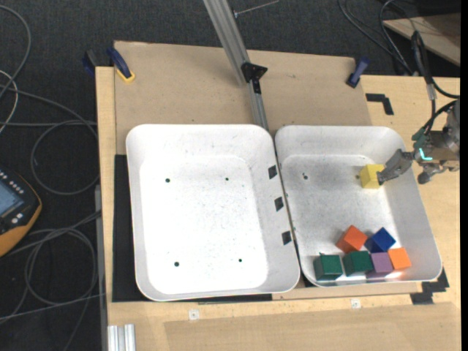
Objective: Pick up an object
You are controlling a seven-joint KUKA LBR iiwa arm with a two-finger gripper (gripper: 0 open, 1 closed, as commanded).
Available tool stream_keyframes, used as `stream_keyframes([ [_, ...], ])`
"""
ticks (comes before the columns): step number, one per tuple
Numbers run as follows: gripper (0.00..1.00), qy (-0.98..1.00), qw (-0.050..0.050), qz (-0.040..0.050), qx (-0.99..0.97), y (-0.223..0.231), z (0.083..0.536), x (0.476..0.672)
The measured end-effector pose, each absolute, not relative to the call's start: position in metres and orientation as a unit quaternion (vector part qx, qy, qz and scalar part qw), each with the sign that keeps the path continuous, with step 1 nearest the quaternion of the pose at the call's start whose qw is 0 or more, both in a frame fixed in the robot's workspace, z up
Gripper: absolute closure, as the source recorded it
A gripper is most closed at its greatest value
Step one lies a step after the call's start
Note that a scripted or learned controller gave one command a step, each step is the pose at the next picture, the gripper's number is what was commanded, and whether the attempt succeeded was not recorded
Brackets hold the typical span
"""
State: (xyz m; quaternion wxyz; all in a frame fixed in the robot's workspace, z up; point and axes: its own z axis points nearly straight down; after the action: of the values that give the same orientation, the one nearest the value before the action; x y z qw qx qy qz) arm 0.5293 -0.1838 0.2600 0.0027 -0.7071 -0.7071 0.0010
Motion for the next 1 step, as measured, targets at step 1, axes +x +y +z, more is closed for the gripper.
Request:
stream_keyframes([
  [1, 0.0, -0.707, 0.001, -0.0003, -0.707, -0.1837, 0.2622, 0.5302],
])
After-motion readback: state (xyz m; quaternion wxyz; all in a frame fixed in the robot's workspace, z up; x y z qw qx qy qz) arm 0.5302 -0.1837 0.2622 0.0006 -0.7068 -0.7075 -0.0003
